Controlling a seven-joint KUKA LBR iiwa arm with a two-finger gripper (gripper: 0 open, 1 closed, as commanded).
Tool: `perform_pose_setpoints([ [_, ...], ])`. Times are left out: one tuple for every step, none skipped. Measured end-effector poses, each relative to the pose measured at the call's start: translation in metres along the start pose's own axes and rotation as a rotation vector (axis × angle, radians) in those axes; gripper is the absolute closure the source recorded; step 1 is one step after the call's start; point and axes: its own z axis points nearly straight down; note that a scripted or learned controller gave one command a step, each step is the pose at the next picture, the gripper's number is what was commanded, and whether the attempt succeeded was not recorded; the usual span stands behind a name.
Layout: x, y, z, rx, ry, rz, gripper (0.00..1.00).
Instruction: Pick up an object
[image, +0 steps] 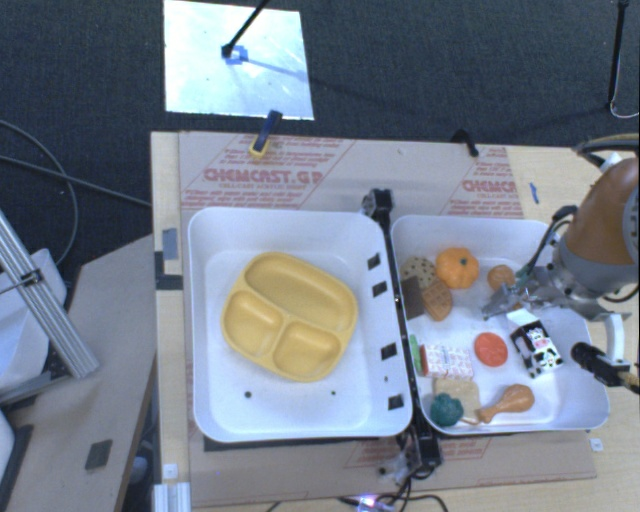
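Nearest the camera, along the front edge of the right-hand white bin, lie a teal broccoli-like toy, a tan cracker and a brown toy drumstick. Behind them sit a small white packet with red print, too small to read, a red-orange disc, and a black-and-white cow-patterned item. Farther back are a brown cookie-like pair, a small orange pumpkin and a small tan round piece.

Red block lettering on the cardboard sheet under the bins reads "CHEMCAST", followed by letters that look like "GP"; the same print repeats near the right corner, partly covered.

From the right the grey arm with its orange band reaches over the right bin. Its gripper hangs low, just beside the tan round piece and just behind the red-orange disc. Its metal fingertips blur together, so I cannot tell whether they are apart or closed, and nothing can be seen between them.

Left of it, the other white bin holds a yellow divided plate with three compartments.
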Motion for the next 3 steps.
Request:
perform_pose_setpoints([
  [0.002,0.098,-0.002,0.000,0.002,-0.006,0.00],
  [-0.001,0.032,0.000,0.002,0.000,0.001,0.00],
  [-0.001,-0.022,0.000,-0.001,0.000,0.002,0.00],
])
